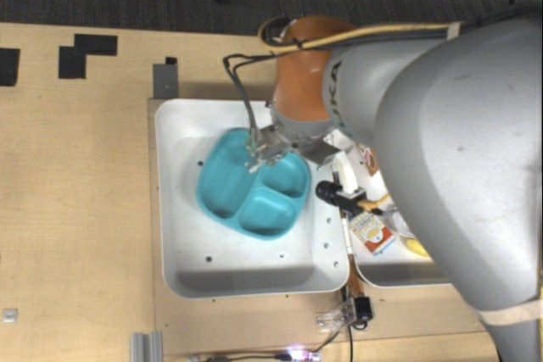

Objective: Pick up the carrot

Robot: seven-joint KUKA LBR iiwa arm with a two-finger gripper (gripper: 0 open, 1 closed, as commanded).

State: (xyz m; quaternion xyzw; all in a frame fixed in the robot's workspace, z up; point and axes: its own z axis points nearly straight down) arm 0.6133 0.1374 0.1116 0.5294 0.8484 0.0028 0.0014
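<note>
My gripper [260, 152] hangs low over the left bin [174, 182], at the upper middle of a teal divided plate [229, 186]. It sits right at the plate's dividing ridge, and nothing can be made out in its grasp. The grey arm with its orange band [301, 85] reaches in from the right and hides most of the right bin [382, 277]. I cannot pick out a carrot with certainty among the few things that show there.
The teal plate lies tilted across the middle of the left bin, with bare white floor [246, 267] in front of it. In the right bin's near-left corner lie a small red and yellow carton [373, 235] and a yellow piece [415, 247].
</note>
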